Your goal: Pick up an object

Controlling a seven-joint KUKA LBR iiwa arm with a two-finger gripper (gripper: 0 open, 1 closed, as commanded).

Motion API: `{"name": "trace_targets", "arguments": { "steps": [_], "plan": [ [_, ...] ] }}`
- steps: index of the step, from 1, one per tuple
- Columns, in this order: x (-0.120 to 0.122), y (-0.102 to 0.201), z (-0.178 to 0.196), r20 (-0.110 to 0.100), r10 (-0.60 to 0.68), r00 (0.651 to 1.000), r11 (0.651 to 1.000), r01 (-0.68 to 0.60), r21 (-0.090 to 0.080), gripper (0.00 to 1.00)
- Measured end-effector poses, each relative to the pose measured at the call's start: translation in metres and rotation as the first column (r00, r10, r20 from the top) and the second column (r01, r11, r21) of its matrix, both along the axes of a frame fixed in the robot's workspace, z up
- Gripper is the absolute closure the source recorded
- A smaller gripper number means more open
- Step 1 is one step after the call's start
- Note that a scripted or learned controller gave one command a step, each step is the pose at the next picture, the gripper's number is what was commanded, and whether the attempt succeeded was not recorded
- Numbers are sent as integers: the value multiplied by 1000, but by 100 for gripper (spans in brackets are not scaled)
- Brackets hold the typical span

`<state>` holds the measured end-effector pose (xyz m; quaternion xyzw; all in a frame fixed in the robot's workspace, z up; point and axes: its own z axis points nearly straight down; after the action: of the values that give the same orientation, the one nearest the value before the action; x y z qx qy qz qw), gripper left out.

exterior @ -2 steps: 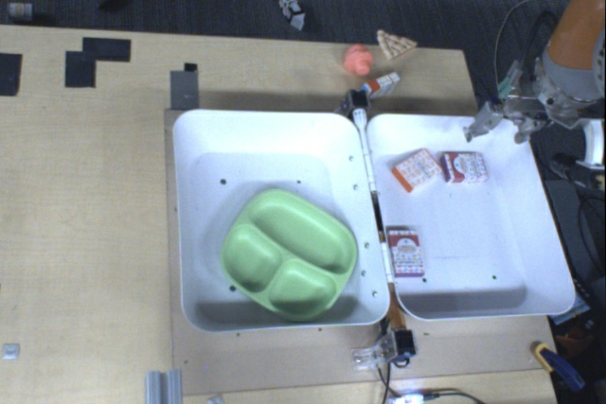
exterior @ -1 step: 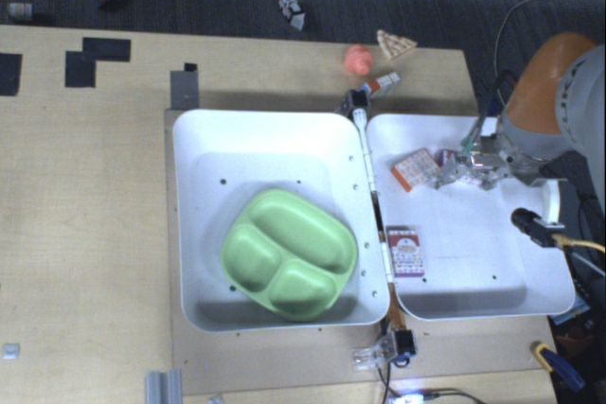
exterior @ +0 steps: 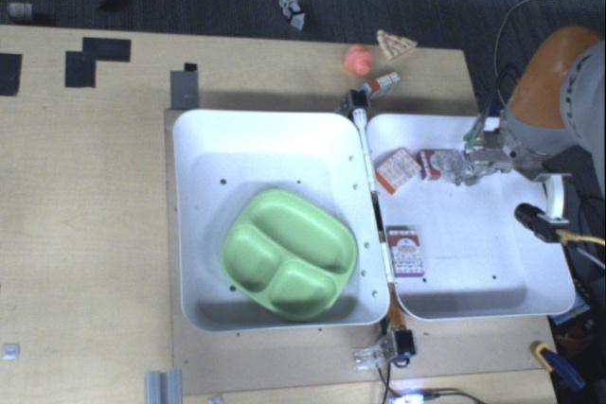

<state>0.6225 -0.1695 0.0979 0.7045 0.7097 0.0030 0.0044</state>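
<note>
The right bin (exterior: 492, 284) holds three small packets. An orange and white packet (exterior: 398, 169) lies near its back left corner, with a red packet (exterior: 434, 164) just to its right. A red and white box (exterior: 405, 251) lies against the left wall further forward. My gripper (exterior: 471, 166) hangs low over the back of this bin, right beside the red packet's right end; whether it touches the packet is unclear. The left bin (exterior: 204, 166) holds a green divided plate (exterior: 289, 253).
Behind the bins on the bench lie a pink ball (exterior: 357, 60), a pizza-slice toy (exterior: 396, 43) and a small marker-like item (exterior: 379, 86). The arm's grey body and orange band (exterior: 554, 85) reach in over the right bin's right edge. Cables lie at the front.
</note>
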Motion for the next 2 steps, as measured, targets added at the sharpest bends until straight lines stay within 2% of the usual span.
{"name": "trace_targets", "arguments": {
  "steps": [1,2],
  "plan": [
    [31,26,116,-2,-1,1000,1000,1,1,100],
    [30,26,114,-6,-2,1000,1000,2,1,0]
  ]
}}
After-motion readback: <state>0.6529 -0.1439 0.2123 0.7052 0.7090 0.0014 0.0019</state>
